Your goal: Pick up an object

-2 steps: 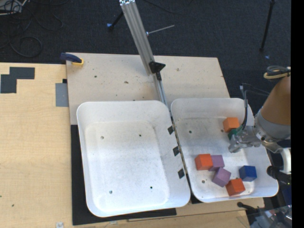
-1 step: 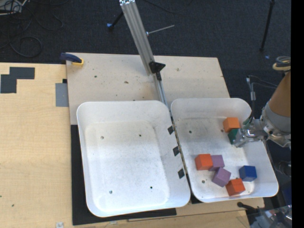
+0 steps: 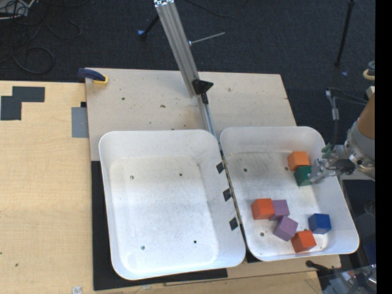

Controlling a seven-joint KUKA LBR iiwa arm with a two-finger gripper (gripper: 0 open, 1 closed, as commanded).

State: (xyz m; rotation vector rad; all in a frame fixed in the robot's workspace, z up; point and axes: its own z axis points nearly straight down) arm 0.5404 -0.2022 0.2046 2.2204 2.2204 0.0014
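**Green block right at my fingertips**

My gripper (image 3: pixel 317 171) sits low over the right bin (image 3: pixel 269 141), and the green block (image 3: pixel 302 176) lies just to its left, touching or nearly so; I cannot tell how wide my fingers stand. An orange block (image 3: pixel 299 160) is just beyond it. Further below me lie a red block (image 3: pixel 263 208), two purple blocks (image 3: pixel 282 218), a blue block (image 3: pixel 319 222) and another orange one (image 3: pixel 303 241). The left bin (image 3: pixel 122 149) lies well off.

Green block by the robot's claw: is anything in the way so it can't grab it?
Nothing visible sits between them. The gripper is right at the green block, near the right bin's far right side. The orange block touches the green one on its far side, so it crowds it but does not block the gripper.
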